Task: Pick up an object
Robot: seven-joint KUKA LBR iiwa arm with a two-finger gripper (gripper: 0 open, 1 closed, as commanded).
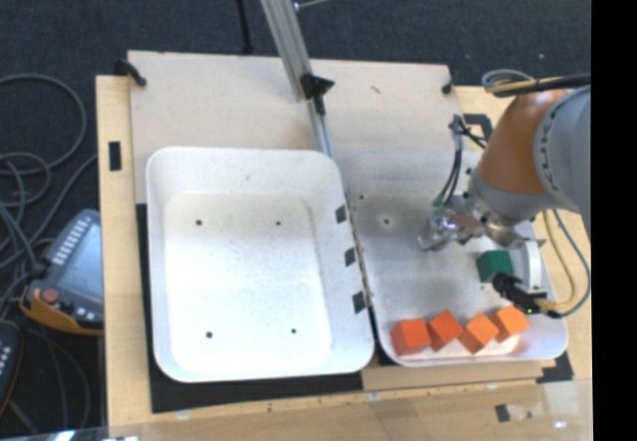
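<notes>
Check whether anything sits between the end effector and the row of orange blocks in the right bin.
Nothing visible does. The end effector hangs over bare floor of the right shallow white bin; the four orange foam blocks lie along its near wall, with bare floor between. A dark green block sits off to the side, under the wrist.

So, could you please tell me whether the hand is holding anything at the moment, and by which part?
Cannot be told: the hand sits low in the right bin, apart from the orange blocks, with no object seen in it.
</notes>
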